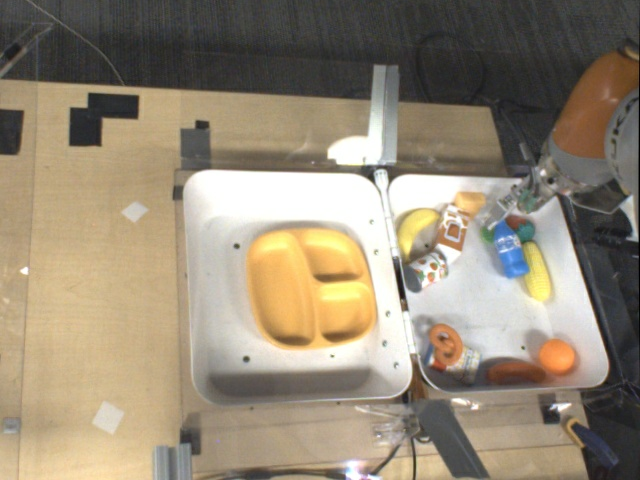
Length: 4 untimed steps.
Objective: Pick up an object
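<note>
The right bin (pixel 590 318) holds several small objects. A yellow banana (pixel 413 228) lies at its upper left beside a brown and white carton (pixel 453 231). A blue bottle (pixel 511 256) and a yellow corn cob (pixel 538 271) lie side by side at the upper right. An orange (pixel 557 356) and a red sausage (pixel 515 372) sit along the near edge, and a printed can (pixel 447 348) lies to their left. My gripper (pixel 518 200) hangs over the bin's far right corner, just above the blue bottle, with nothing seen in it.
The left bin (pixel 210 268) holds a yellow divided tray (pixel 310 286). A metal post (pixel 384 118) stands behind the wall between the bins. The grey and orange arm (pixel 600 118) comes in from the upper right. A small printed cup (pixel 428 267) lies near the dividing wall.
</note>
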Tool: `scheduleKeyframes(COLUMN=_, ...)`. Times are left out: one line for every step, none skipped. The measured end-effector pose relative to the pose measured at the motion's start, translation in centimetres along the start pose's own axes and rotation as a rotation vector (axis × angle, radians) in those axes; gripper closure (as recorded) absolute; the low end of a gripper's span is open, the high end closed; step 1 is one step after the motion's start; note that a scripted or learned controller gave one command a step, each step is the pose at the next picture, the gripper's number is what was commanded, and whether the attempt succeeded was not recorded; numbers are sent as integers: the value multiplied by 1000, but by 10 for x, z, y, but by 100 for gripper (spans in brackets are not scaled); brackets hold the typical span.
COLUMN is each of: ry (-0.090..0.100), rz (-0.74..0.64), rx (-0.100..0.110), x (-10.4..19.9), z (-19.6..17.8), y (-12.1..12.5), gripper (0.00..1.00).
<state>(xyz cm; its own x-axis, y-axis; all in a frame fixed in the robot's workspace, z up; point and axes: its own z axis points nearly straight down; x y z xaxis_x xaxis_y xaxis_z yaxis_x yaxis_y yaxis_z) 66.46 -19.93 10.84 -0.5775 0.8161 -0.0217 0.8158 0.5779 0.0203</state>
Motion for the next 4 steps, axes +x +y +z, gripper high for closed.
scheduleKeyframes(ry=12, rz=273, rx=14, x=46, z=-57, y=14, gripper=100)
scheduleKeyframes(ry=2, rz=349, rx=5, x=48, z=-10, y=21, gripper=100)
scheduleKeyframes(ry=10, rz=350, rx=14, x=51, z=-5, y=19, gripper=0)
scheduleKeyframes(ry=23, rz=2, rx=17, x=15, z=13, y=11, gripper=0)
